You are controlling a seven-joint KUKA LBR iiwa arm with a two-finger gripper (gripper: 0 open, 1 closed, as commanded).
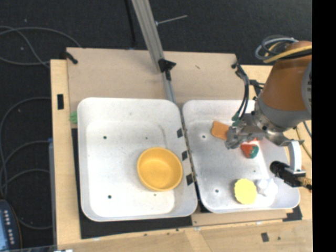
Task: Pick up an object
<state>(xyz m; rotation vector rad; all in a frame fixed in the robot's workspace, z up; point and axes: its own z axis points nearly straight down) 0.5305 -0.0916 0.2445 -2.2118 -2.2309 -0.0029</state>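
Single fixed camera, mounted above the bench [131,70], looking down at a slant. Both white bins, left [105,125] and right [210,156], sit within frame at moderate range.

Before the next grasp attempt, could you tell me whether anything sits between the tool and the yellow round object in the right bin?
Nothing visible blocks it. The tool hangs between the orange piece and the red-and-green object; bare bin floor runs to the yellow round object, with a white item at its right.
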